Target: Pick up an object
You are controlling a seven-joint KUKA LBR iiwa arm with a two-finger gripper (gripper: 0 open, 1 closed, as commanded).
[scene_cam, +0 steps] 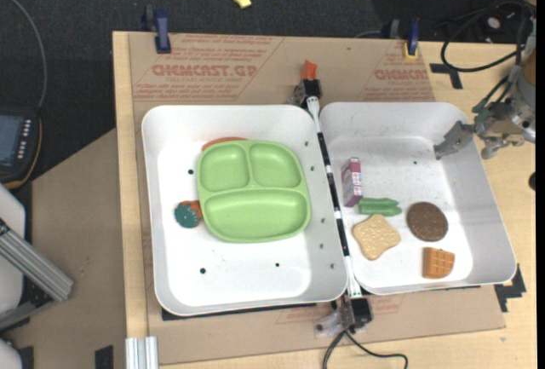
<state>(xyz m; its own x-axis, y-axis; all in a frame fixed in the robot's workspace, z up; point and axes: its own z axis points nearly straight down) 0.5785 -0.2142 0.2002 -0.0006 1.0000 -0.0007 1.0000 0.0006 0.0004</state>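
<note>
You've got the gripper (460,140) at the right bin's (409,116) upper-right rim, w/ nothing between its fingers; can't tell if they're spread or closed. Objs lie in that bin's lower half: pink carton (352,181), green piece (379,206), cracker (375,237), brown cookie (427,221), waffle (438,262). Left bin (170,188) carries a green divided plate (253,190).

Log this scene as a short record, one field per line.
left bin: green plate, teal toy at its left edge
right bin: pink carton, green pod, toast, brown cookie, waffle
tool: over right bin's upper right edge, holding nothing
</note>
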